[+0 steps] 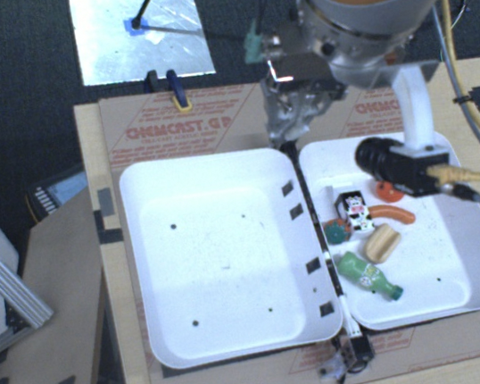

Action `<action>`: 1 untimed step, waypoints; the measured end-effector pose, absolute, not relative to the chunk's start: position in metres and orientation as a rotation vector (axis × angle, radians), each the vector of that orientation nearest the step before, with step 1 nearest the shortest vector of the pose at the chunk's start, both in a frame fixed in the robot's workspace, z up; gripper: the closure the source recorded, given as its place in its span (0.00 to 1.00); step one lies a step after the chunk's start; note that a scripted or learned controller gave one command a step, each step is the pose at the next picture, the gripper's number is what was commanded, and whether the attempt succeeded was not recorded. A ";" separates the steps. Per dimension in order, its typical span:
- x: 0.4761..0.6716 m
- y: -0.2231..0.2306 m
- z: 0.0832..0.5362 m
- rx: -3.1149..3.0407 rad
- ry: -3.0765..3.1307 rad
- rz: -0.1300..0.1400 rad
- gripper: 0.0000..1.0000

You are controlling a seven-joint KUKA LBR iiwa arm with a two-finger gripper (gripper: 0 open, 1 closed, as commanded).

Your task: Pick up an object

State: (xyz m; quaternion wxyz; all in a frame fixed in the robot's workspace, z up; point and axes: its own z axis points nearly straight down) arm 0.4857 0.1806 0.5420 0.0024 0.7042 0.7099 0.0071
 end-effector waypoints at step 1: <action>0.487 0.179 0.547 2.210 2.231 0.009 1.00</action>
